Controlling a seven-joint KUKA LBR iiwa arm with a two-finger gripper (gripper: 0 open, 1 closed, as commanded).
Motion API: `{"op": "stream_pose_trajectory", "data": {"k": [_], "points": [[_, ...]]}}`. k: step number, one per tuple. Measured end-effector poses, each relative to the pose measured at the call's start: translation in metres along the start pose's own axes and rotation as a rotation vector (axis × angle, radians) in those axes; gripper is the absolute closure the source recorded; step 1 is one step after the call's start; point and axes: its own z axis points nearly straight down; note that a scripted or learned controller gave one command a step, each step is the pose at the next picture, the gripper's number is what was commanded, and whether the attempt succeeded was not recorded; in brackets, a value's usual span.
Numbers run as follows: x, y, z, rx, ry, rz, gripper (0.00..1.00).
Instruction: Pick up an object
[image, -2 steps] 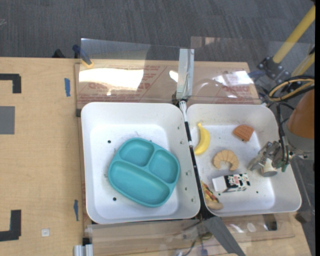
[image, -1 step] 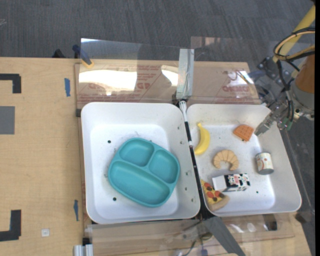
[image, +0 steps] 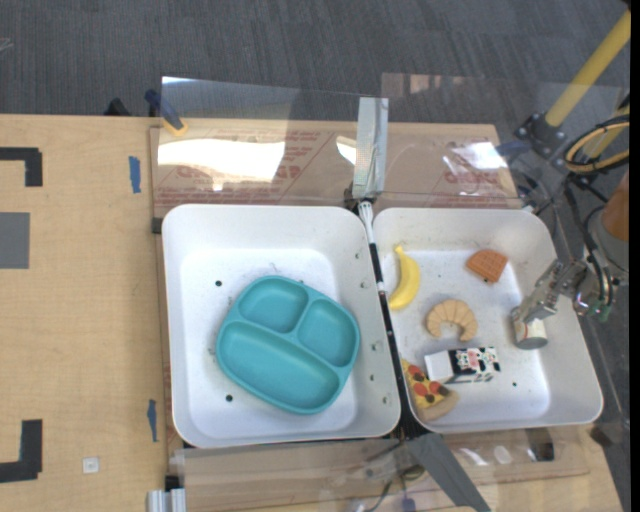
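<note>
Left of gripper, croissant.

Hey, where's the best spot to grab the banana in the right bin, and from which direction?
Probably the banana at its middle, coming straight down. It lies flat, running lengthwise beside the right bin's inner wall, so the fingers should close across its narrow width. The wall side looks tight, and the croissant sits apart from it.

The claw hangs low, reaching in from the right.
</note>
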Motion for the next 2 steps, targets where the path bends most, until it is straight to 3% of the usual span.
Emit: {"op": "stream_pose_trajectory", "data": {"k": [1,2], "points": [[0.016,0.042,0.058,-0.002,-0.007,-0.305,1.00],[0.010,0.059,-0.001,-0.002,-0.009,-0.512,1.00]]}}
